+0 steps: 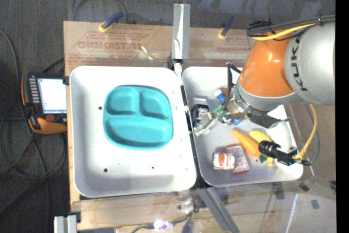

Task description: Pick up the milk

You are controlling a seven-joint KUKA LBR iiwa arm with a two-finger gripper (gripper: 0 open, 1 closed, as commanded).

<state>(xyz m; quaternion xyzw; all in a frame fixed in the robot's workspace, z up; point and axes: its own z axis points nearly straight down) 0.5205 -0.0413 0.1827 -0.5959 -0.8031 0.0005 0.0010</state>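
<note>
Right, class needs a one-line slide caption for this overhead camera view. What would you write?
KUKA arm reaches into the cluttered right bin, while a teal divided tray lies in the left bin.

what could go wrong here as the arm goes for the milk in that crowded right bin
1. Clutter: the right bin holds a carrot, a red-labelled packet and small items near the gripper, so it may grab or knock the wrong thing.
2. I cannot clearly pick out the milk; the arm covers much of the bin, so the target may be hidden.
3. The gripper works close to the bin's left wall, so it could strike it.
</note>
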